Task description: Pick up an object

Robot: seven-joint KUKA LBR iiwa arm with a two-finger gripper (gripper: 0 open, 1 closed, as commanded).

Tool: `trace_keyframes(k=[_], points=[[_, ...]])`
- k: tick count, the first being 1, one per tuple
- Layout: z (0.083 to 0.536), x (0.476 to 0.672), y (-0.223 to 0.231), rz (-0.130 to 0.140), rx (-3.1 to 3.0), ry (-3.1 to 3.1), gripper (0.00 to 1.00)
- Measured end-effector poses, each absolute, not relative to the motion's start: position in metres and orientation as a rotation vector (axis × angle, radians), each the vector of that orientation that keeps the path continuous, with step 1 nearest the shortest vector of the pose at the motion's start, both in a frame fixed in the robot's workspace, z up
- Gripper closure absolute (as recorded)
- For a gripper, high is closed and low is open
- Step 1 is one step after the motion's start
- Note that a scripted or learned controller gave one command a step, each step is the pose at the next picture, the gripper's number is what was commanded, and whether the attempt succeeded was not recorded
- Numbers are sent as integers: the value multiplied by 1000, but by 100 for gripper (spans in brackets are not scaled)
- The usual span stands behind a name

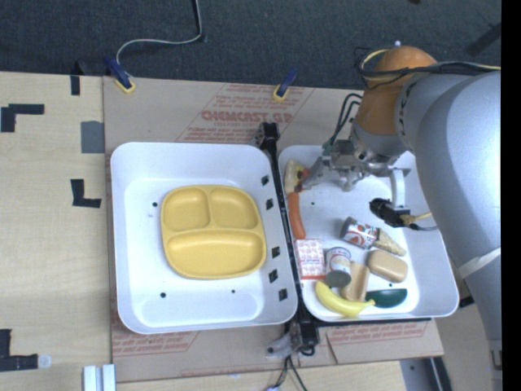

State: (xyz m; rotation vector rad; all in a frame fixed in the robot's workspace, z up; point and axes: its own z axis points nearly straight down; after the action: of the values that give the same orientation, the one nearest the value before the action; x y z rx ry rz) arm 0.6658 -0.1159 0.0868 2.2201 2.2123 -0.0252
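Observation:
My gripper (319,169) is low over the far left corner of the right bin (431,292), below the orange wrist band. It is right beside a small pale yellow-white item (292,173) at the bin's left wall. An orange carrot-like stick (295,215) lies just in front of it along the wall. Further forward lie a red-and-white packet (309,258), a small can (359,234), a round tin (338,259), a bread roll (387,265), a banana (336,299) and a green item (391,297). I see nothing clearly held.
The left bin (134,218) holds a yellow divided plate (213,230). The grey arm covers the right side of the right bin. Black clips (268,134) join the bins along the divider. Cardboard lies under both bins.

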Motion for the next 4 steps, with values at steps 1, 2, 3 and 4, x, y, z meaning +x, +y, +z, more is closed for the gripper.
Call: trace_keyframes(k=[1, 2, 3, 4], points=[[87, 669, -148, -1, 2218, 2220, 0], [87, 668, -131, -12, 2219, 2215, 0], [87, 667, -115, -17, 2220, 2212, 0], [87, 668, -118, -13, 2220, 2218, 0]])
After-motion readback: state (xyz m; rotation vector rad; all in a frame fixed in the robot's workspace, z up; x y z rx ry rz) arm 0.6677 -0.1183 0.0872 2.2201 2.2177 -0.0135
